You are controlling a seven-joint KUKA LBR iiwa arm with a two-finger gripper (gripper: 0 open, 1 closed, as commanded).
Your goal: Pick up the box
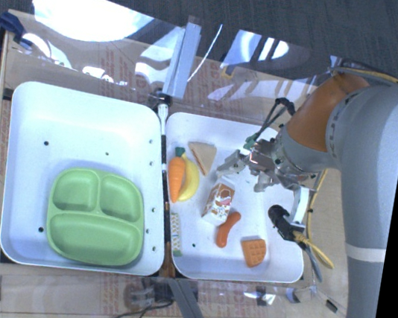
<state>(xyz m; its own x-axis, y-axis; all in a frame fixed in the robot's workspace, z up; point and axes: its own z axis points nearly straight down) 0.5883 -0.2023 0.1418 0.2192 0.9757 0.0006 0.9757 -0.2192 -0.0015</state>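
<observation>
The box (219, 201) is a small white and orange carton lying in the middle of the right bin (282, 260). My gripper (245, 174) hovers just above and to the right of it, near the bin's back half. Its two fingers are spread apart and open, one fingertip (227, 164) toward the sandwich slice and the other to the right. Nothing sits between them. The box lies free, apart from the fingers.
In the right bin a carrot (176, 176) and banana (190, 179) lie left of the box, a sandwich slice (201, 154) behind it, a sausage (226, 229) and an orange cracker (252, 251) in front. The left bin (29, 134) holds a green divided plate (96, 217).
</observation>
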